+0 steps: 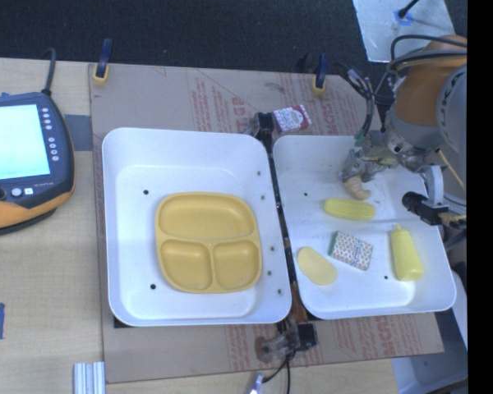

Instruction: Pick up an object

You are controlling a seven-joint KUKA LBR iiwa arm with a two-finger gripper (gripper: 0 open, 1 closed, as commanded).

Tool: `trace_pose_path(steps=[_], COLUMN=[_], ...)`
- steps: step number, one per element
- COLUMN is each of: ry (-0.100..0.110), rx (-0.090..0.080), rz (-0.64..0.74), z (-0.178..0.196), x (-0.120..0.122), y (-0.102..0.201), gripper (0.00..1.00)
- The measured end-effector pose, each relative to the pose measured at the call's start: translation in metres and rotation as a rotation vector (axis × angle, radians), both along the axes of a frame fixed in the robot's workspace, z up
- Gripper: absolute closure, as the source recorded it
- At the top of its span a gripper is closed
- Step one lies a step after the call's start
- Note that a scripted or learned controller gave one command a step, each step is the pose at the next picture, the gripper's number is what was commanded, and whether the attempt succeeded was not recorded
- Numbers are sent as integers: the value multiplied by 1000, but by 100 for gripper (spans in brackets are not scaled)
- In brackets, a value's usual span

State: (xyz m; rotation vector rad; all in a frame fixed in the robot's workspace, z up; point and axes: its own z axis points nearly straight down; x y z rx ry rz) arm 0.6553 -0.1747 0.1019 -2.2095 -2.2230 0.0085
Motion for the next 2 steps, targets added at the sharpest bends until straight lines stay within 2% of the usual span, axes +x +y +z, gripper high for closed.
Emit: trace_pose_path(steps=[1, 2], ry=[-7, -4], rx=[0, -3], rz=[-1, 2], z=[91, 101], x=[1, -31], y=[88, 141], gripper=[100, 100])
